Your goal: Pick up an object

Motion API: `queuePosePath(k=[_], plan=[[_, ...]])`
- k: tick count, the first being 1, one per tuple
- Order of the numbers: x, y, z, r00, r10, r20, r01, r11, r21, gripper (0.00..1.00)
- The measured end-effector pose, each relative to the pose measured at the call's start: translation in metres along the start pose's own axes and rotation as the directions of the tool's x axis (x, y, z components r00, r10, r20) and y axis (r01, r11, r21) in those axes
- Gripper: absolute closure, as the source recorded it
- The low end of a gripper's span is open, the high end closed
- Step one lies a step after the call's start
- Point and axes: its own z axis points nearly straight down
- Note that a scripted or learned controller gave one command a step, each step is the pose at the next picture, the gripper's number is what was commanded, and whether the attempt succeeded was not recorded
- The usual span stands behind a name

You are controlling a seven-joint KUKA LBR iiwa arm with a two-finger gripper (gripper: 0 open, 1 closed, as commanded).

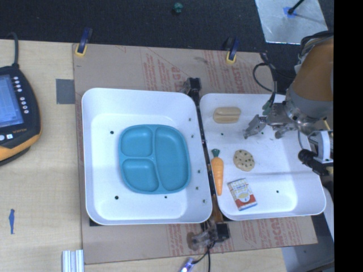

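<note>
While the gripper (pixel 266 127) hovers over the upper part of the right bin (pixel 295 203), its fingers spread wide around nothing, a bread roll (pixel 227 115) lies just left of it, with cookie (pixel 244 160), carrot (pixel 216 173) and small carton (pixel 241 194) below.

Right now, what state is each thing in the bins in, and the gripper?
Plate: flat in the left bin, nothing on it.
Bun: lying free, right bin.
Cookie: lying flat, free.
Carrot: lying along the right bin's left wall.
Carton: lying flat, free.
Gripper: open, holding nothing.
</note>
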Motion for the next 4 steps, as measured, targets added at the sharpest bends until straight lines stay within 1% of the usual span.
queuePosePath(k=[1,2,3,4], plan=[[0.023,-0.01,0.073,1.0,0.0,0.0,0.0,1.0,0.0,0.0],[0.022,-0.01,0.062,1.0,-0.002,0.001,0.002,1.0,0.001,1.0],[0.022,-0.01,0.062,1.0,-0.002,0.002,0.002,1.0,0.002,0.0],[0.013,-0.037,0.073,1.0,0.001,0.0,-0.001,1.0,0.0,0.0]])
